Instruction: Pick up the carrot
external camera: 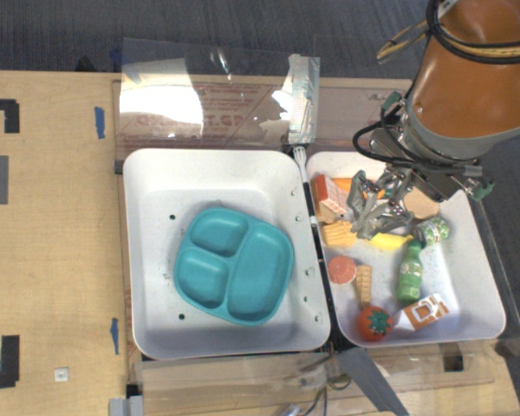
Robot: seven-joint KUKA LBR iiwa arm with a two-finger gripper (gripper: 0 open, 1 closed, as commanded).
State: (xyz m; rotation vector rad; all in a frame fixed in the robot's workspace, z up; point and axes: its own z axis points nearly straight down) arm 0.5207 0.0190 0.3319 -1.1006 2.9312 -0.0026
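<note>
The carrot (372,194) shows as a small orange piece in the upper middle of the right bin (481,315), mostly covered by the metal of my gripper. The gripper (374,217) hangs low over that spot, below the arm's large orange band (477,50). It sits right on top of the carrot and the toys around it. The view does not tell whether the carrot is gripped.
Crowded around the gripper are an orange-and-white box (332,196), a yellow wedge (338,234), a yellow piece (386,242), a green bottle (409,272), a green can (434,230), a red tomato (373,321) and a small carton (425,312). A teal divided plate (234,265) lies in the left bin (147,180).
</note>
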